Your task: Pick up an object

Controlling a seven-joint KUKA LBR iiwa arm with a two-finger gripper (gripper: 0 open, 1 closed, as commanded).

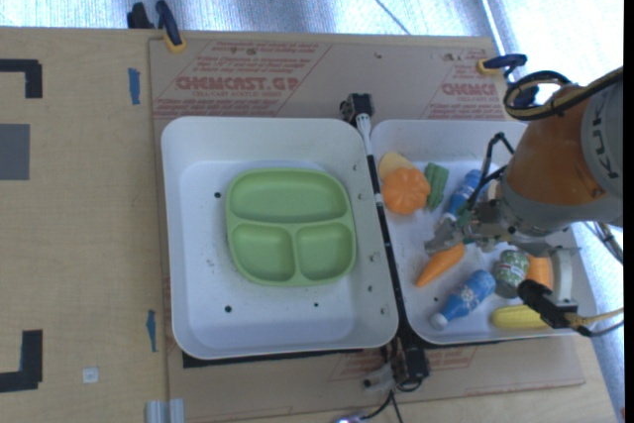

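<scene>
1. Camera view from above the bench: the grey arm with its orange band reaches in from the right and hangs low over the right bin [580,327], its gripper [464,235] down among a scatter of toy food.

2. Whether the metal fingers are spread or pressed together cannot be told; they blur into dark hardware, and nothing can be seen pinched between them.

3. Nearest the fingertips lies an orange carrot [441,264], just below them and possibly touching, though the angle leaves that unsure. It looks the likeliest target.

4. Beyond the fingers, toward the bin's far wall, sit an orange pumpkin [404,191], a green piece [437,184] and a blue bottle [462,195].

5. On the near side of the fingers lie a second blue bottle [465,296], a green ball [512,267] and a yellow banana [516,317].

6. Well to the left of the fingers, the left bin [188,243] holds a green divided plate [290,225].

7. Progress: every object appears to rest on the bin floor, so the pick is judged not yet done; a secure grasp and the lift remain.
</scene>
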